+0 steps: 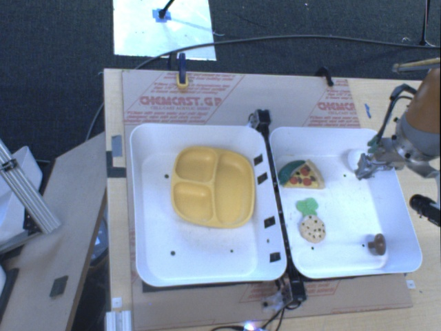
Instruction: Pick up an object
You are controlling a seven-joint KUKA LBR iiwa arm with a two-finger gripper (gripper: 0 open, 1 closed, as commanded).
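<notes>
Bench sheet (207, 92) behind both bins reads "CHEMCAST GP".

The arm (422, 119) is grey, with a rounded orange-brown section above a pale grey wrist collar, seen just past the outer wall of the right-hand bin (406, 219). From the collar a small metallic silver gripper (363, 167) juts over that bin's rim. A thin dark cable loops along the arm's upper side, and a black rounded part shows lower down beside the bin.
</notes>
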